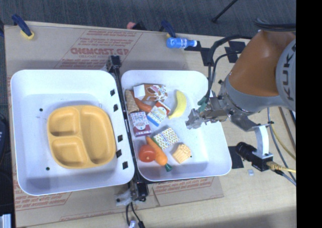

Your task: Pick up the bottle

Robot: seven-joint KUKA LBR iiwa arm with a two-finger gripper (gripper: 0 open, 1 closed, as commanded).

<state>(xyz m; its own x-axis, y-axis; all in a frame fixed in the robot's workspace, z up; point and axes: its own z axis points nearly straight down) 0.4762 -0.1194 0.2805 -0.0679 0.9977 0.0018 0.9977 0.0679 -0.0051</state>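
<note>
The small blue plastic bottle (177, 43) lies on its side on the brown cardboard sheet (95, 46) beyond the far rim of the right-hand white bin (217, 159), outside both bins. Its long axis runs roughly left to right across the view, with a paler cap end pointing right, towards a black clamp. A blue clip sits just beside its left end.

The two-finger gripper (194, 121) hangs over the right side of that same bin, near the yellow toy banana (178, 104), with nothing visibly held; whether its fingers stand wide or narrow I cannot tell, as they are small and blurred. From the gripper the bottle lies towards the far edge of the bench and slightly left, well apart, with the bin's far wall between them. A pick would, I judge, call for the arm to travel away over that rim and close across the bottle's short width.

Around the banana lie small printed food cartons, an orange toy carrot (157, 150) and a red toy tomato. The left bin (20, 121) holds a yellow divided plastic tray (80, 135).
</note>
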